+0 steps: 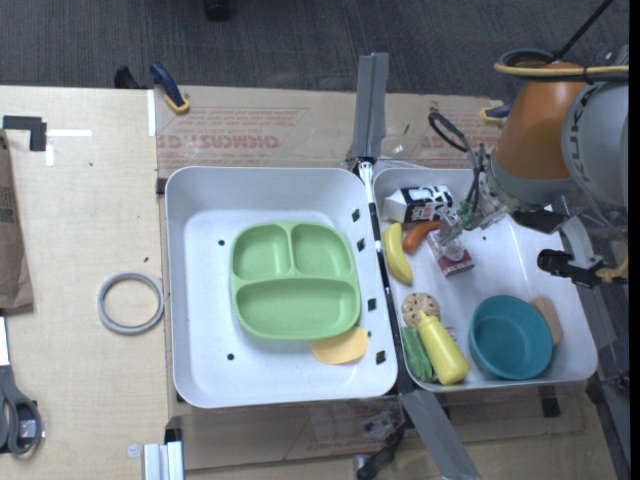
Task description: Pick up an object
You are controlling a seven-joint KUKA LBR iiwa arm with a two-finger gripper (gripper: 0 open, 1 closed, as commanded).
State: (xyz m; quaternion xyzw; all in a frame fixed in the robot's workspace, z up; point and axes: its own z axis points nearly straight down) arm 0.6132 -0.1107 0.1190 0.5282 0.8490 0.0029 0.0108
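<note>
My gripper (449, 234) hangs low in the upper middle of the right bin (560, 373), at the end of the grey arm with the orange band (535, 128). Just below its tip lies a small red and white packet (456, 261). Close on its left are an orange carrot-like piece (417, 236), a yellow banana (397, 255) and a white and black carton (420, 205). Further forward lie a speckled cookie (420, 308), a yellow bottle (443, 347), a green piece (414, 353), a teal bowl (511, 336) and a tan piece (547, 319).
The left bin (190, 298) holds a green divided plate (295, 279) and a yellow-orange disc (341, 347). A metal divider (370, 108) runs between the bins. On the bench to the left lie a grey ring (131, 301) and scissors (18, 420).
</note>
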